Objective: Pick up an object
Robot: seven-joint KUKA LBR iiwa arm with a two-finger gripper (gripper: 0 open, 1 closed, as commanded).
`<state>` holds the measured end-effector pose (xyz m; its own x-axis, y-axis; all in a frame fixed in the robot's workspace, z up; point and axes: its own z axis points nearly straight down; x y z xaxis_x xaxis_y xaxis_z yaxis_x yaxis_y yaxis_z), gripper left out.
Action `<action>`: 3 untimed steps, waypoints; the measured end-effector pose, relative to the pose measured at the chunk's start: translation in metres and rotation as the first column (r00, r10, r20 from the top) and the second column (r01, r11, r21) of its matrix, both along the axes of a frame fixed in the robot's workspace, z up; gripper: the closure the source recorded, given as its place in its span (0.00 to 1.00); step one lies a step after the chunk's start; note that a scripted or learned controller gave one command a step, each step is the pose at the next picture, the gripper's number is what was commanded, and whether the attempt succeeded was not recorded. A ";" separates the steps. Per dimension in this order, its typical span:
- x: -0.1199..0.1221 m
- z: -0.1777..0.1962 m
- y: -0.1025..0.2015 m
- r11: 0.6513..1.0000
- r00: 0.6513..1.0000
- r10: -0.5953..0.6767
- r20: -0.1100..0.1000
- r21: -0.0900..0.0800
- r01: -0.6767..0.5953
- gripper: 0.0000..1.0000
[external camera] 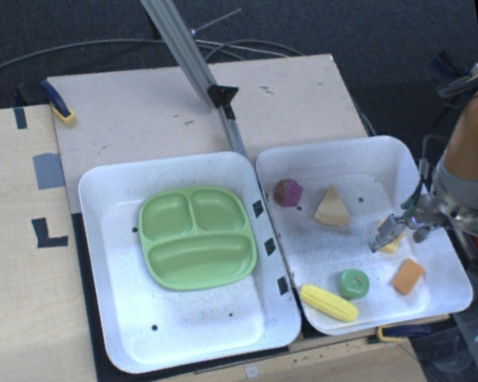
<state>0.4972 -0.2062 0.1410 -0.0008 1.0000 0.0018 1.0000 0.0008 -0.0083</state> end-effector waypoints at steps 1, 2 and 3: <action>0.000 -0.052 0.000 1.000 1.000 0.001 0.007 -0.003 -0.001 0.00; 0.000 -0.040 0.001 1.000 1.000 0.002 0.006 -0.001 -0.002 1.00; -0.006 0.004 0.001 1.000 1.000 0.000 0.010 -0.003 0.000 1.00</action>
